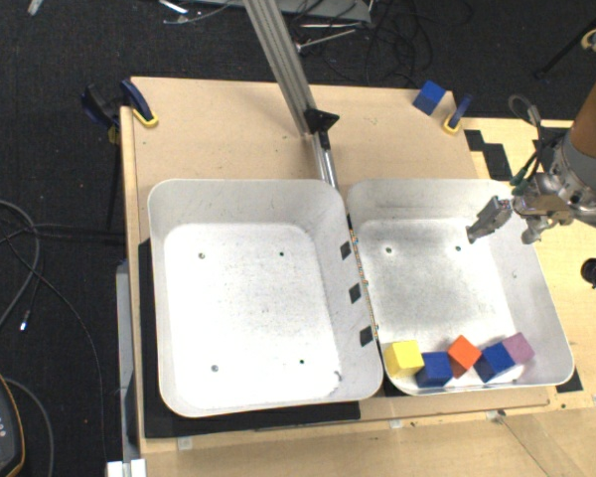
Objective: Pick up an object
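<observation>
Gripper (509, 222) over right bin's (536, 276) far right edge, fingers spread apart, nothing between them. Five blocks bunched along that bin's near wall, well apart from the gripper: yellow (404, 356), blue (435, 368), orange (464, 354), second blue (495, 361), purple (518, 348). Left bin (169, 296) alongside.

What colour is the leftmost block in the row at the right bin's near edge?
Yellow: the small yellow cube, seen clearly in the camera view.
</observation>
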Robot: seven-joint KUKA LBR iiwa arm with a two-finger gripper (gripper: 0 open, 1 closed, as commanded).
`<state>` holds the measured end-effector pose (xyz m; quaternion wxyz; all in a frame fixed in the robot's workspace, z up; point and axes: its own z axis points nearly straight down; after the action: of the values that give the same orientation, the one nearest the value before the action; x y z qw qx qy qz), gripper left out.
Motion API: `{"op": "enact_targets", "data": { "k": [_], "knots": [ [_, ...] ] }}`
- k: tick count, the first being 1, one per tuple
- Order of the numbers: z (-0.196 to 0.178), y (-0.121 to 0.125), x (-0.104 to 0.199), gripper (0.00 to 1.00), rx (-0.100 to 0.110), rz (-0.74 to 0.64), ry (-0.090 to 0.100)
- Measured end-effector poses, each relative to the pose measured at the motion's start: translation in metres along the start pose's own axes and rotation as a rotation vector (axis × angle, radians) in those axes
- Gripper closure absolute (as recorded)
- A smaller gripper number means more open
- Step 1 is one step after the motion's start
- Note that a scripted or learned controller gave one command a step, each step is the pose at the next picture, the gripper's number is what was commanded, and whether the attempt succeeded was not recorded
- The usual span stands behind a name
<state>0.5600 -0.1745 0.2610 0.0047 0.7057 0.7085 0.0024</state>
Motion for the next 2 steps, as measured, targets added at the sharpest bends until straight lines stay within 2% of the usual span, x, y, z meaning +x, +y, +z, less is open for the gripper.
{"op": "enact_targets", "data": {
  "k": [1, 2],
  "knots": [
    [0.073, 0.11, -0.026, 0.0, 0.006, -0.001, 0.0],
    [0.075, 0.108, -0.012, 0.0, 0.009, 0.001, 0.002]
  ]
}}
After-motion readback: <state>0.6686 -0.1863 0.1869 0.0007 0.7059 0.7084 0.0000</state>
